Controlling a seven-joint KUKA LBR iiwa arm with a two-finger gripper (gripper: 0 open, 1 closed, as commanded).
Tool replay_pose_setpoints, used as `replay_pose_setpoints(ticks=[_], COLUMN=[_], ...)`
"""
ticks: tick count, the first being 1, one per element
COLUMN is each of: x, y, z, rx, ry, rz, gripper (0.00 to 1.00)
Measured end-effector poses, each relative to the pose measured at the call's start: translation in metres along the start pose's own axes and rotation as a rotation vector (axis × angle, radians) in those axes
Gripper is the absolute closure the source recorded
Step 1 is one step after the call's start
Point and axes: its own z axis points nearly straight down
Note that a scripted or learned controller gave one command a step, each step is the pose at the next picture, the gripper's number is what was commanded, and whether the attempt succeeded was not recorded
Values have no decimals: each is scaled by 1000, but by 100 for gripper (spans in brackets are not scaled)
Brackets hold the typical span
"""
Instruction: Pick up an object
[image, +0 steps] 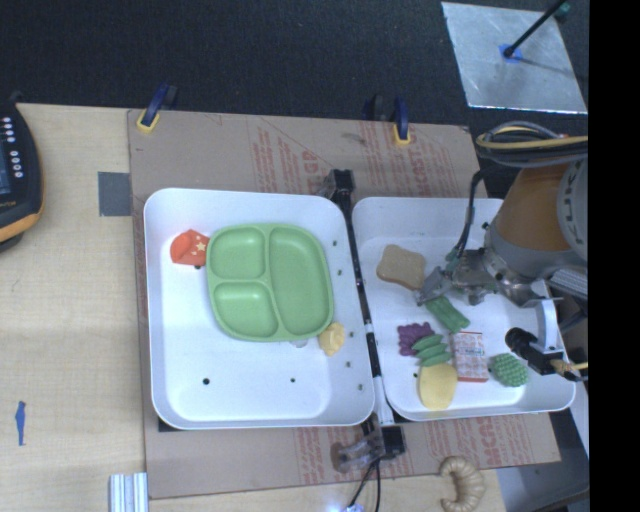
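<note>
Two shallow white bins sit side by side on the tabletop, the left bin at nine o'clock of the right bin. Inside the left bin lies a green divided plate. A red toy with a yellow star touches the plate's rim at ten o'clock, and a small yellow piece rests at the plate's five o'clock corner.

The right bin holds a cluster of toy food. A tan bread slice lies toward eleven o'clock. A green stick-shaped piece sits near the middle, with a purple grape bunch at its seven o'clock. Below them lie a green pea pod, a yellow pear-shaped piece, a small red and white packet, and a knobbly green piece at four o'clock.

The arm reaches in from three o'clock, and its gripper hangs low over the bin between the bread slice and the green stick. Whether it is wide, narrow or clamped on anything, I cannot tell.
</note>
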Motion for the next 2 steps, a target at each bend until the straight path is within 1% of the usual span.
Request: replay_pose_setpoints(ticks=[1,2], x=[0,85], y=[0,-30], z=[-12,-103], rx=[1,-6], ry=[0,3], rz=[-1,-7], gripper=[100,100])
